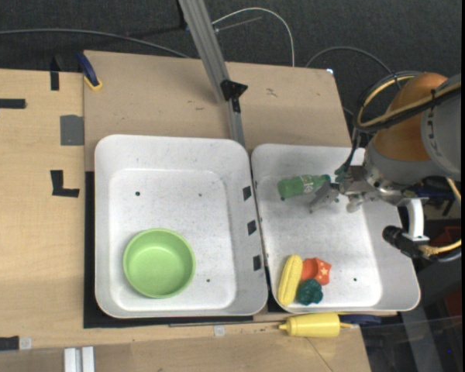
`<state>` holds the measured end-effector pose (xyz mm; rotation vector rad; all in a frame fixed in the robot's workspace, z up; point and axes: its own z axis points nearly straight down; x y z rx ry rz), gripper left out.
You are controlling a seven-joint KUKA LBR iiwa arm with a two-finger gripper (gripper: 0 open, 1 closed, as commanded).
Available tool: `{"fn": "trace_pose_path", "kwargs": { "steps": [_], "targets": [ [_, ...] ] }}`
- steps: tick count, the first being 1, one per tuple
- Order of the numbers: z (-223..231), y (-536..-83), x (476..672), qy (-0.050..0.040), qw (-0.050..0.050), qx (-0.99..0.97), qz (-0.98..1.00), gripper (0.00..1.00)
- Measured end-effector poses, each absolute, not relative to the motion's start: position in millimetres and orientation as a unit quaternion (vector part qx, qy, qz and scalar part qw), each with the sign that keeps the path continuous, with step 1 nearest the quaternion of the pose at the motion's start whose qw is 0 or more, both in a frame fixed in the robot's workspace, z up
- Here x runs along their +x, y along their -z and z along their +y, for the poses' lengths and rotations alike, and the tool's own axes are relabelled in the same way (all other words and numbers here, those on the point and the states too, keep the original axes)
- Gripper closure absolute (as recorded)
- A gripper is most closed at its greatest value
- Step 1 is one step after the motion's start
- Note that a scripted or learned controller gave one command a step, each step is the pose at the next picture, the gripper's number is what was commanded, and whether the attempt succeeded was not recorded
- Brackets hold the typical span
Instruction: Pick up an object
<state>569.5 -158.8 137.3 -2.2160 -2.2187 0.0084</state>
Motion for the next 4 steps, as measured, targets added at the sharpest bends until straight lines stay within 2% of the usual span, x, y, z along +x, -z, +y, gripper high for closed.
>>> {"fn": "trace_pose_path", "kwargs": {
  "steps": [1, 2, 4],
  "targets": [
    [-158.7, -87.8, 569.8, -0.0008, -0.001, -0.706, -0.708, 0.00],
    [-157.9, -98.9, 569.9, -0.0004, 0.000, -0.706, -0.708, 1.00],
    [-153.5, -224.3, 578.5, 0.0013, -0.003, -0.706, -0.708, 1.00]
  ]
}}
